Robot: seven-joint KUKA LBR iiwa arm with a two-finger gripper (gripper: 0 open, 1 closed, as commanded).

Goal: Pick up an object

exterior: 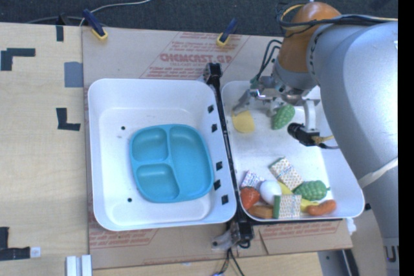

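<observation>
- The grey arm (362,87) reached in from the right, its orange band (304,35) over the far end of the right bin (343,171).
- The left bin (103,139) held a blue divided tray (171,161).
- The gripper (262,100) hung low over the right bin's far end; I could not tell how it was set.
- A green knobbly toy (283,116) lay just right of the gripper, a yellow piece (244,122) just near of it.
- More small toys crowded the near end: a white egg (268,190), another green piece (313,190), a checked packet (286,172).

Green bumpy toy veg (283,116) in right bin, upper part, w/ yellow piece (244,122) nearby.
</observation>
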